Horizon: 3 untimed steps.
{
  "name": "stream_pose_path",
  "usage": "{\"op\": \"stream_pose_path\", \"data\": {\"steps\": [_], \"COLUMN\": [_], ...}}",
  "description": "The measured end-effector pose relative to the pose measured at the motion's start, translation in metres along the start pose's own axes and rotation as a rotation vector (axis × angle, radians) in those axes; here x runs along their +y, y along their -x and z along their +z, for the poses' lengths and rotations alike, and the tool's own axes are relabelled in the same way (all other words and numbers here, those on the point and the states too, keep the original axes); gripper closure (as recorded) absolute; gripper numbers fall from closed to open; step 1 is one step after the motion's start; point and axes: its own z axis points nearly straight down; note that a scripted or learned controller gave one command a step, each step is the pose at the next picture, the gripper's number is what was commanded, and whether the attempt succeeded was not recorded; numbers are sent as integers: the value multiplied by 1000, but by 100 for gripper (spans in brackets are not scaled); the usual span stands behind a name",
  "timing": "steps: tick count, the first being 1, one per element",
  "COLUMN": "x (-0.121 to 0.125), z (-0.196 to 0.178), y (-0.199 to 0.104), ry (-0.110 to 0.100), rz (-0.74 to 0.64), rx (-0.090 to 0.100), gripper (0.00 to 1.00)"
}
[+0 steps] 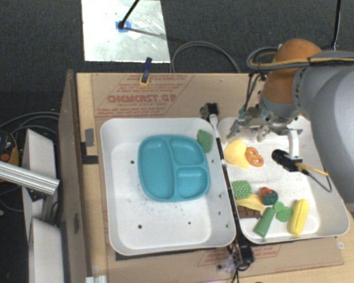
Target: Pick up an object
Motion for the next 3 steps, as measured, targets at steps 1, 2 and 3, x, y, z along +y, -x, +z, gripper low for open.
{"op": "stream_pose_path", "data": {"steps": [1,2,3], "x": [-34,-52,-51], "z": [12,11,11], "y": [12,9,8], "ry": [-8,-6,-4], "rz": [9,8,7], "rx": [1,1,1], "gripper": [0,0,0]}}
